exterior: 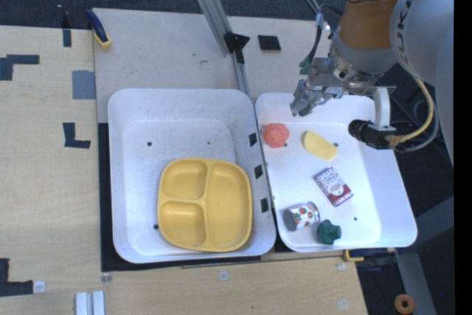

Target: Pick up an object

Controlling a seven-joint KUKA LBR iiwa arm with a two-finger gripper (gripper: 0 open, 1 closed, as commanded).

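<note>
The right bin [383, 181] holds several small objects: a red-orange ball [276, 134] near its left wall, a pale yellow lump [320, 144] beside it, a red and white packet [333, 186], a small white and red can [301, 216] lying on its side, and a green toy [329, 232] at the front. My gripper [304, 104] hangs over the back left part of this bin, above and right of the red-orange ball. Nothing shows between its fingers.
The left bin [133, 129] carries a yellow divided plate [205, 204] in its front half. A slanted metal pole [210, 4] crosses the bench behind the bins. A black cable loop [372, 133] hangs off the arm over the right bin's back edge.
</note>
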